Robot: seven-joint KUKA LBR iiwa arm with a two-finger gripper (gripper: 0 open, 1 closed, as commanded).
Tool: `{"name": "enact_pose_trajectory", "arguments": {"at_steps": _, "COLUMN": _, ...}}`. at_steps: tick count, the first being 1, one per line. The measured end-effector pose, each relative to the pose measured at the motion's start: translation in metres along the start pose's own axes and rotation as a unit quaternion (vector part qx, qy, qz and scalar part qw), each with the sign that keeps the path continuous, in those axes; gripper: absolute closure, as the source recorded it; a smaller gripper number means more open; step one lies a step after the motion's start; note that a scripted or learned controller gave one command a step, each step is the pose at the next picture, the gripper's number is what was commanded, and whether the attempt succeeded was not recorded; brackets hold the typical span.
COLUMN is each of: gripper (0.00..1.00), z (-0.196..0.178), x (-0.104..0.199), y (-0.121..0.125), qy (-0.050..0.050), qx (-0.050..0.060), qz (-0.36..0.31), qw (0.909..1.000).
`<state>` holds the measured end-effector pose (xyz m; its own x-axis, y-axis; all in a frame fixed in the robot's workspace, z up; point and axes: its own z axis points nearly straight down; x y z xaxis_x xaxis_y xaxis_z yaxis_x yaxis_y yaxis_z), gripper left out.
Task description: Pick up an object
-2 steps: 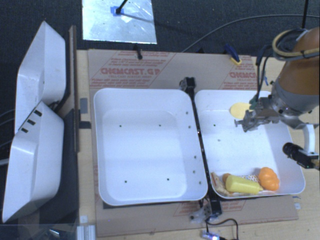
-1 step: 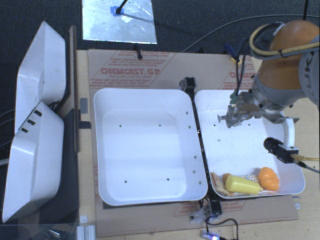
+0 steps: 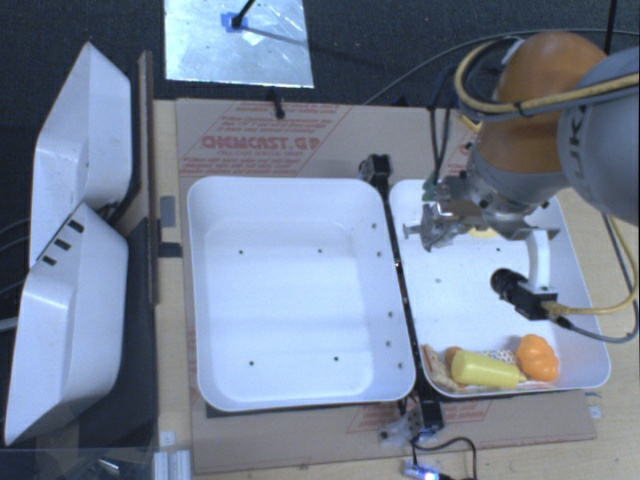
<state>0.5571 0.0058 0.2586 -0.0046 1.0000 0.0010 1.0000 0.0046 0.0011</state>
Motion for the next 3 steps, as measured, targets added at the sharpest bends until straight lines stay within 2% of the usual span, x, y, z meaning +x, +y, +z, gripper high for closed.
{"name": "enact_pose_trajectory", "arguments": {"at_steps": 2, "gripper": 1.00, "z": 0.025, "x": 0.093, "y": 0.013, "qy": 0.000, "qx": 0.000, "qz": 0.000, "qw": 1.0000}}
{"name": "enact_pose_trajectory", "arguments": {"at_steps": 3, "gripper": 0.00, "z": 0.025, "x": 0.091, "y": 0.014, "qy": 0.000, "qx": 0.000, "qz": 0.002, "qw": 1.0000}}
